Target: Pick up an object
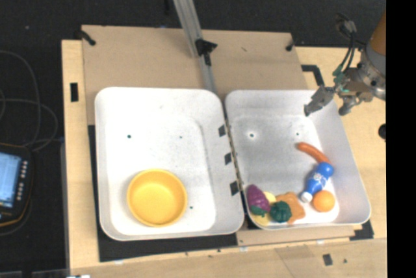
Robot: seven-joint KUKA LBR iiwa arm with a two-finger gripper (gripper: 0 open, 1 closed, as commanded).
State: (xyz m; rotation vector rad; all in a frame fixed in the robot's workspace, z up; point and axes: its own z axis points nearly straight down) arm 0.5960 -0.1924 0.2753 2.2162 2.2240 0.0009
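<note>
Pincer [331, 103], spread metal fingers, above smooth bin [273, 117]

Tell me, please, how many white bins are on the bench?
2. The left bin holds a yellow bowl at its near end. The right bin has small toy items clustered at its near edge, below the gripper.

Colours in the two white bins

The left bin [117, 114] is showing white with a few dark specks, holding a yellow bowl [156, 197]; the right bin [273, 121] is showing white too, carrying an orange-red carrot [312, 152], a blue bottle with white cap [316, 180], an orange fruit [324, 201], a purple eggplant [257, 198], and a dark green toy [281, 211]. The bench [156, 59] is looking tan.
</note>
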